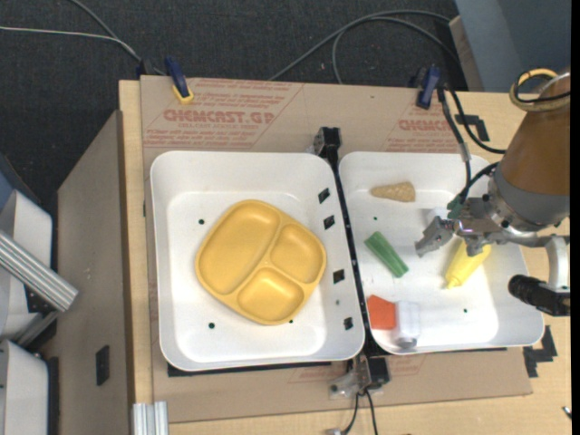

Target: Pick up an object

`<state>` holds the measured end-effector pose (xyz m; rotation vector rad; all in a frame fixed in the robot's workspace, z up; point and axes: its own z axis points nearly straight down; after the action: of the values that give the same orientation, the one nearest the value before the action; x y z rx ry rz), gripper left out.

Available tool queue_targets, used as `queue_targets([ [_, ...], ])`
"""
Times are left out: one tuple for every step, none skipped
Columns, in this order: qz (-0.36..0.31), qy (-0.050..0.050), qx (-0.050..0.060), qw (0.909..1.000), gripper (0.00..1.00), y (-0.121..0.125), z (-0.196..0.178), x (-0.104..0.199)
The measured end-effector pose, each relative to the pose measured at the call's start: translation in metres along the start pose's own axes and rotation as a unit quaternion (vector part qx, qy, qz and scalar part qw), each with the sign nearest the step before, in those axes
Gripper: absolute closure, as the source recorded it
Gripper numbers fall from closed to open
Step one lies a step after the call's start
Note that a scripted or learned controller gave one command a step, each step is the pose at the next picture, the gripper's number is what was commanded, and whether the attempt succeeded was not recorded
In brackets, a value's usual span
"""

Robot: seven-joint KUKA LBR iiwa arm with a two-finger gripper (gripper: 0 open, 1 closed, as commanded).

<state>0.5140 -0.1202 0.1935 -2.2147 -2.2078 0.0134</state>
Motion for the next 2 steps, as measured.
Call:
queue_targets([
  [-0.002,-0.001,-0.006,1.0000,0.00,0.003,-0.006,0.000],
  [-0.002,0.000,-0.004,1.0000,0.00,0.002,0.037,0.003],
])
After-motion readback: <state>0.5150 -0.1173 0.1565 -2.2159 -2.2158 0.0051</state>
